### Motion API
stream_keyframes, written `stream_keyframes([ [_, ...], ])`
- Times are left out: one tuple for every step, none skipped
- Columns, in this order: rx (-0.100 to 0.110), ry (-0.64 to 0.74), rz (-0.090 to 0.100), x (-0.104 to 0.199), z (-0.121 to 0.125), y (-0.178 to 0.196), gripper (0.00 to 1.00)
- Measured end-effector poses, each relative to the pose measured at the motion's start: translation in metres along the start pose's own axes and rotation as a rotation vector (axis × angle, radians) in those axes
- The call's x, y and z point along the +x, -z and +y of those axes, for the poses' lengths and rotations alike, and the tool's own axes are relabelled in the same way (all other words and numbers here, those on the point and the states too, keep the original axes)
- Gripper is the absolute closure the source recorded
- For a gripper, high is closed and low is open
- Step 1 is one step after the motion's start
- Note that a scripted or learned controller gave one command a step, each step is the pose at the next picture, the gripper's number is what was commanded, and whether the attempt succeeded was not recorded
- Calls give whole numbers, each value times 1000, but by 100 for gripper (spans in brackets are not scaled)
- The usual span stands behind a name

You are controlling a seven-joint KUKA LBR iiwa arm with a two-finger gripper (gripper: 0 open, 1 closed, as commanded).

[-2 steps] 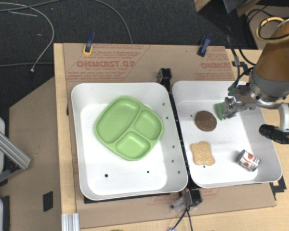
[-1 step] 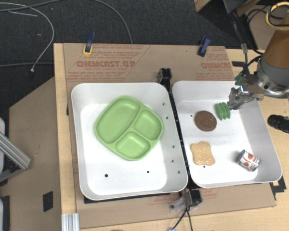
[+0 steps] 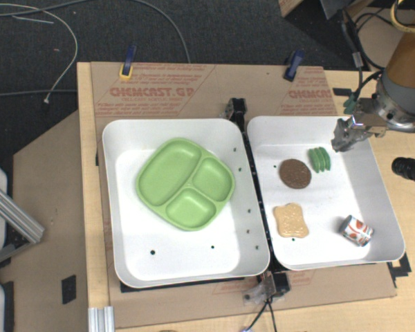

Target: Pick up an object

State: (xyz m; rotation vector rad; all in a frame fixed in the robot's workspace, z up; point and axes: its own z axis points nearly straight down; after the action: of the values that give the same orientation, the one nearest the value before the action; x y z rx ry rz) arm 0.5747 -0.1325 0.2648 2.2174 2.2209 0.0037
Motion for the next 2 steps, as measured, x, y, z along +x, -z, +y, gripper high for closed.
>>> stream_keyframes([
  [4,5,3,56,1,3,100],
  [3,5,2,111,17,-6,100],
])
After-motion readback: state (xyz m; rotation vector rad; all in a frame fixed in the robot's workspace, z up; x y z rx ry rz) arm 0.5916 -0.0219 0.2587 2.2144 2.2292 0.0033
